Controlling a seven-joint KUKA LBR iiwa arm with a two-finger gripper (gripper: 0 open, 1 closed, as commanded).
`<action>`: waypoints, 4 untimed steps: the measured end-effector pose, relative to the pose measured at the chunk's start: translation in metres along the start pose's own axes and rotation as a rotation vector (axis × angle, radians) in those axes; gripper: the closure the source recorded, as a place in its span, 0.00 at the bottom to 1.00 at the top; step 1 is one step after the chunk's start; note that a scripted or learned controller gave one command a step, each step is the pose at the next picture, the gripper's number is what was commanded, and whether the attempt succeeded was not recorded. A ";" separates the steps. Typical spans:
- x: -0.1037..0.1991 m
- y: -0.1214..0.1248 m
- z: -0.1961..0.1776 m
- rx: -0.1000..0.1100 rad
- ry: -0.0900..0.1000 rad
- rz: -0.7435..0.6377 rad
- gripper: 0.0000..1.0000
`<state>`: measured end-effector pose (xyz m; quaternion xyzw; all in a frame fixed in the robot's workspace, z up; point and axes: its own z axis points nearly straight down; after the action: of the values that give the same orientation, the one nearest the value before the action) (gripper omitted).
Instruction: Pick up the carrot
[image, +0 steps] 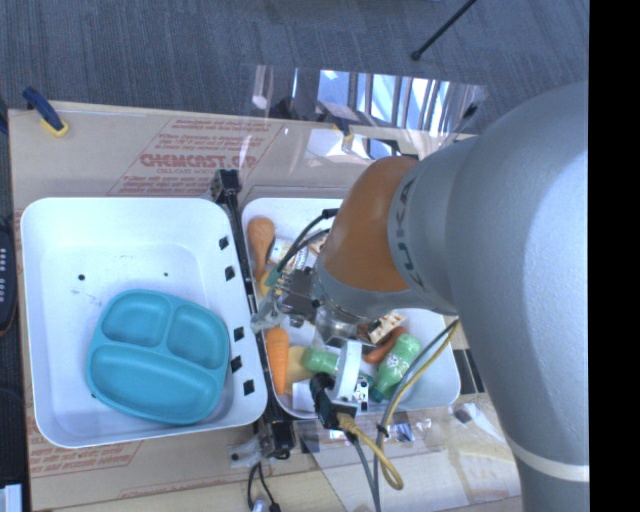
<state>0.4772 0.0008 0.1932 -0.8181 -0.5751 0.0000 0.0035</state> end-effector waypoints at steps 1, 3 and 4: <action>-0.003 0.000 0.002 0.004 -0.005 0.006 0.00; -0.006 0.001 0.002 -0.002 -0.006 0.427 0.00; -0.047 0.015 0.002 -0.001 -0.009 0.542 0.00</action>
<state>0.4753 -0.0483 0.1909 -0.9421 -0.3352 0.0040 0.0005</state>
